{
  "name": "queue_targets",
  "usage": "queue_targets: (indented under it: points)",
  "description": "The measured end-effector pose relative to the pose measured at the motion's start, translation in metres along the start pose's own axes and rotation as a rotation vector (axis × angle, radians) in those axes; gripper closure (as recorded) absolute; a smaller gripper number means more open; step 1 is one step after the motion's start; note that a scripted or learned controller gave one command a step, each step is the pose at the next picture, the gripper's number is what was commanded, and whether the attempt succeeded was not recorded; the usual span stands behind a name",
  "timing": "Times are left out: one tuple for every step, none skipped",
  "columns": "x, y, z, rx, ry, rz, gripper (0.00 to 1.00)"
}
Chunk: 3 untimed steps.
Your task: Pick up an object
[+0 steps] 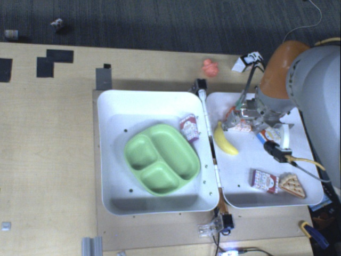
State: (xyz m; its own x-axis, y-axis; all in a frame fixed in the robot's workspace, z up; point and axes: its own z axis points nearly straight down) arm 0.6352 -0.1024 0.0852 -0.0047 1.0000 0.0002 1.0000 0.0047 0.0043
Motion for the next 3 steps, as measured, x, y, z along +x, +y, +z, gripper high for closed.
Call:
queue_targets:
  points:
    - [0.0, 0.001, -0.011, -0.003, -0.001, -0.005, 1.0]
    - [0.058, -0.049, -0.101, -0.001, 0.001, -0.001, 1.0]
    - [0.15, -0.089, -0.099, 0.003, 0.002, 0.0, 1.0]
